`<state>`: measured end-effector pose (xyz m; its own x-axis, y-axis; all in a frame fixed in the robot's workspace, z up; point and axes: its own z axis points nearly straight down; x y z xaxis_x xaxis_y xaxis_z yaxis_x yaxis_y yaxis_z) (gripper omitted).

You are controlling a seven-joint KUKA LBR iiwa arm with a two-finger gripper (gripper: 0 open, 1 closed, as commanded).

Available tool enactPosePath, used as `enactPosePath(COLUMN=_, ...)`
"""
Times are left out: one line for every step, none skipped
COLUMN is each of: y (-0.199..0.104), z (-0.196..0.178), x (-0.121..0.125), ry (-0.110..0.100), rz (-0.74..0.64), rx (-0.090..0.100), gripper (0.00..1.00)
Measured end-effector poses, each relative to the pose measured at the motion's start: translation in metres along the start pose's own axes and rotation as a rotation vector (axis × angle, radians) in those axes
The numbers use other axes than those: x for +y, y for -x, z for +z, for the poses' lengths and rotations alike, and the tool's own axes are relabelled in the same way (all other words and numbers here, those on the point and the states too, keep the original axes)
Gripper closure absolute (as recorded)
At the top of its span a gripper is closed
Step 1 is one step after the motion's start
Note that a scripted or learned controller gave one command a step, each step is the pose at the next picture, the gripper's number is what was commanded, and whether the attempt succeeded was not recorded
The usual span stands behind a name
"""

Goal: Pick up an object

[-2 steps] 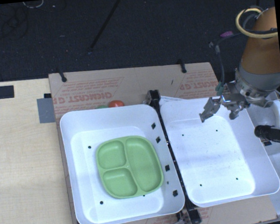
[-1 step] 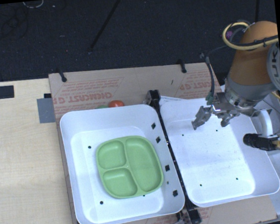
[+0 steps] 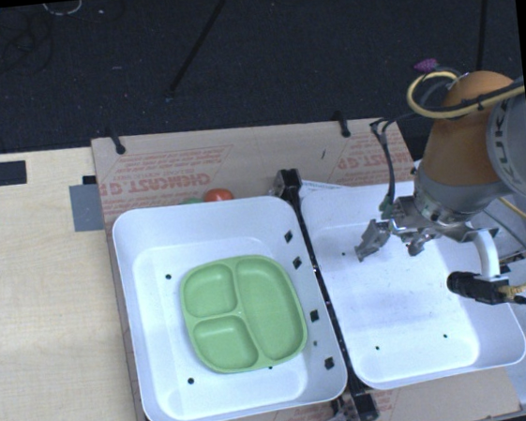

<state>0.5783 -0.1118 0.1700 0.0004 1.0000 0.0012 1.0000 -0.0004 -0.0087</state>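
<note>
Down in the lower left of the frame, the left bin [image 3: 142, 266] holds a light green divided plate [image 3: 243, 312], lying flat on the bin floor with its three compartments facing up. That plate sits near the middle of its bin, apart from the walls on every side. Just past the upper rim of this bin, a small orange-red object [image 3: 218, 196] rests on the brown cardboard sheet [image 3: 192, 170] that lies under both bins; it is too small to tell what it is. To the right of center, the right bin [image 3: 420, 347] lies side by side with the first, and a black divider strip [image 3: 310, 275] runs between the two. Over the upper part of the right bin hangs the gripper [image 3: 395, 240], carried by the grey arm [image 3: 467, 181] with its orange band at the upper right. Its two fingers [image 3: 372, 240] are spread apart with nothing between them, and they point down and toward the left, above the white floor of the right bin. The gripper is well apart from the green plate, on the other side of the divider.
</note>
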Motion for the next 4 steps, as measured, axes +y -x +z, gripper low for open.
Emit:
enactPosePath(y=-0.004, z=0.045, x=0.004, ry=0.001, rz=0.0, rx=0.0, gripper=0.0)
enactPosePath(y=-0.002, z=0.032, x=0.004, ry=0.003, rz=0.004, rx=0.0, gripper=1.0)
enactPosePath(y=0.007, z=-0.022, x=0.011, ry=0.012, rz=0.006, rx=-0.002, gripper=1.0)
enactPosePath(y=0.009, z=-0.049, x=0.011, ry=0.009, rz=0.002, rx=-0.001, gripper=1.0)
